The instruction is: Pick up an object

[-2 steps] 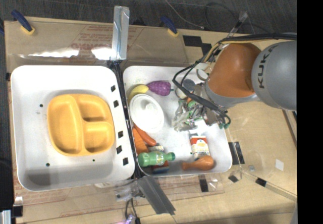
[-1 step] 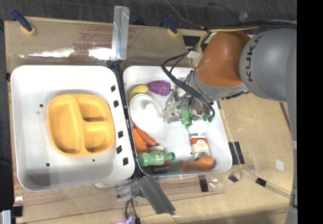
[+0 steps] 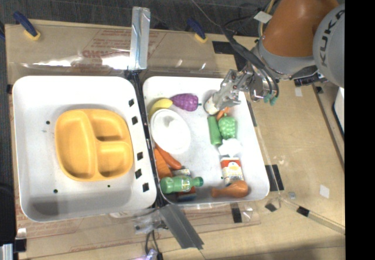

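Here, the metal two-finger gripper sits low over the right white plastic bin's far edge, above a small orange toy piece and just beside the purple grape cluster. Finger state: cannot tell. The yellow divided tray occupies the left white bin.

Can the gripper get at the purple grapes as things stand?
Probably yes. The grapes lie uncovered at the right bin's far edge, beside the gripper, with bare floor between them and nothing stacked on top.
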Controlling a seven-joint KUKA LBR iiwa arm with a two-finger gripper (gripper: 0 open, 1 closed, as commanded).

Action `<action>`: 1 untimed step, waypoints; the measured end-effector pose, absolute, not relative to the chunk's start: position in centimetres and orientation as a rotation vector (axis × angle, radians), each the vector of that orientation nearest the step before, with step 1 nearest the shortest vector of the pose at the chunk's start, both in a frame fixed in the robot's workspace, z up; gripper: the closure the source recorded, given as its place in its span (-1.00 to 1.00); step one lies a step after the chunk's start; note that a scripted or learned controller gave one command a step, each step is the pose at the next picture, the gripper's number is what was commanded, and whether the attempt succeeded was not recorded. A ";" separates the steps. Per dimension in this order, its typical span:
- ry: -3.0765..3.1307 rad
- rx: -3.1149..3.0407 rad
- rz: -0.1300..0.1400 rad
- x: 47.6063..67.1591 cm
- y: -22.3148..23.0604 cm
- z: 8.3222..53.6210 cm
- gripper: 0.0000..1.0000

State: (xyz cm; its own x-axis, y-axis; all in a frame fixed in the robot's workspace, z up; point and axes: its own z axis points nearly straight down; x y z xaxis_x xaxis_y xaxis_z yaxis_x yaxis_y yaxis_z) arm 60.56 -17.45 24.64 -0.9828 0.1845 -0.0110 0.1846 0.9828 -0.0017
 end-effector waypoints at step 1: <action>3.112 0.392 -0.004 65.3 -21.0 27.0 1.00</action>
State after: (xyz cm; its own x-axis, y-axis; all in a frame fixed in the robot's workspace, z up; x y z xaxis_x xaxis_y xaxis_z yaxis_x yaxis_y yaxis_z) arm 65.27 -20.95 27.02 -0.9687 0.2482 -0.0051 0.2482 0.9687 -0.0017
